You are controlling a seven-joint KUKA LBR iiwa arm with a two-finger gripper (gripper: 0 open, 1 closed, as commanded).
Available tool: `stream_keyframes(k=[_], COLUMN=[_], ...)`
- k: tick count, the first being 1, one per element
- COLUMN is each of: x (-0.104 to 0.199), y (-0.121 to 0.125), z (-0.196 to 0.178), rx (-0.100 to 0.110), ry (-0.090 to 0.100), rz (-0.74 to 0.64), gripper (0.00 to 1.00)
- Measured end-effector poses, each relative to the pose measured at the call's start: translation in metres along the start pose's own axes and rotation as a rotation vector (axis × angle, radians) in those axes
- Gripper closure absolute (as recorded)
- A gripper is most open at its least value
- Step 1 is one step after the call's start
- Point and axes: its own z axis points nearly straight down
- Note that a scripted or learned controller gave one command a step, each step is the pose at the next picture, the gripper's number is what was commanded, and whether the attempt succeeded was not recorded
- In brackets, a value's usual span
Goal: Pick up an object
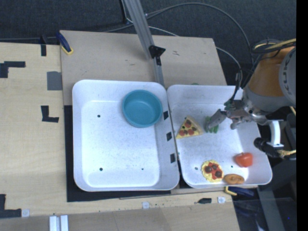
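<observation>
So far: nothing was lifted; every object lay on a bin floor, and the pick itself was left to do.
Near edge, right bin [192, 93]: a round pizza [212, 171] and a brown pastry [234, 179] sat by the front rim, the two just beside each other.
Red piece [244, 159]: rested a little further in, near the right wall, apart from the arm.
Pizza slice [188, 128]: lay in the middle of the bin's left side, close to the divider.
Green piece [212, 123]: sat just right of the slice, right at the gripper's tip.
Gripper [222, 117]: reached in low from the right, above or against the green piece; whether its fingers were apart or closed could not be told, and no grasp was visible.
Left bin [96, 143]: held a blue bowl [142, 108] at its far right corner.
Judgement: the green piece looked like the target; closing on it and raising it remained.
</observation>
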Motion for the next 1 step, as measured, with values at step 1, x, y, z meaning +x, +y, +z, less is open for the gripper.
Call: stream_keyframes(k=[1], x=[-0.0004], y=[-0.0065], z=[0.0611], rx=[0.001], ry=[0.0], rz=[0.001], gripper=[0.0])
